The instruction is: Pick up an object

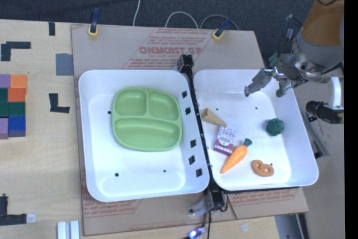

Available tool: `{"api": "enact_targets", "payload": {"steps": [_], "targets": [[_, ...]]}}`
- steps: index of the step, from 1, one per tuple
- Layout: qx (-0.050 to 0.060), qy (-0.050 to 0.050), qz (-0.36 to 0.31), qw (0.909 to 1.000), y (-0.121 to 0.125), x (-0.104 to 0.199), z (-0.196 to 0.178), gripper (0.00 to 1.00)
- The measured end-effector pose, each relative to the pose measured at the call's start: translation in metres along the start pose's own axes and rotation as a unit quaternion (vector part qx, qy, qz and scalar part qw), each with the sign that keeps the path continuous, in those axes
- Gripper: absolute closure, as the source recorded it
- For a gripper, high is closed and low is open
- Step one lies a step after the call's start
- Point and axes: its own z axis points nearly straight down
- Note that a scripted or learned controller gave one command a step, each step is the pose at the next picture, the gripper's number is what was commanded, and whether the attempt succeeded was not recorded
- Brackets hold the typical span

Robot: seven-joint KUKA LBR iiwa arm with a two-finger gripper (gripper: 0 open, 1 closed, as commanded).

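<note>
The pretzel point(262, 168) lay nearest the camera, close to the right bin's point(299, 176) front edge. The gripper point(269, 86) hovered over that bin's back right part, its 2 fingers spread wide with nothing between them. The grey arm point(321, 25) leaned in from the right, wrist tilted toward the bin. Outward from the gripper sat a green broccoli piece point(274, 126) by the right wall, then a carrot point(235, 158), a small carton point(225, 140) and a cone point(212, 117). A green divided plate point(147, 119) filled the left bin's point(95, 176) back half.
</note>
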Motion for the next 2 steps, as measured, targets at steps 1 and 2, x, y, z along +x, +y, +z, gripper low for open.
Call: {"api": "enact_targets", "payload": {"steps": [1,2], "targets": [[-0.006,-0.001,-0.002,1.0,0.002,0.0,-0.007,0.0],[-0.003,-0.001,-0.001,1.0,-0.006,-0.003,0.053,0.0]]}}
